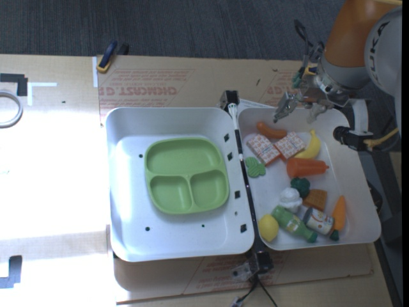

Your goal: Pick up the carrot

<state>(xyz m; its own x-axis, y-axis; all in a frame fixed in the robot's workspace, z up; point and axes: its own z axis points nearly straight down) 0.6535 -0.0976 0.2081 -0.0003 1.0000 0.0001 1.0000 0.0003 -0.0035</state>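
Jaws spread, holding nothing, above the right bin's far edge.
You'll see the jaws [300, 109] hang well apart from the carrot [339, 212], which lies at the right bin's [358, 171] near right side, beside a small bottle [319, 222].

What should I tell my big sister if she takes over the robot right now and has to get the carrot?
Gripper: above the back edge of the right bin, fingers apart, holding nothing.
Carrot: lying by the right bin's right wall, near the front, next to a small bottle. Do not mix it up with the bigger orange piece in the middle or the one at the back.
Left bin: holds the green plate.
Done: nothing yet; the carrot is not picked up.
Left: move the gripper forward and right to the carrot, lower it, close, lift.
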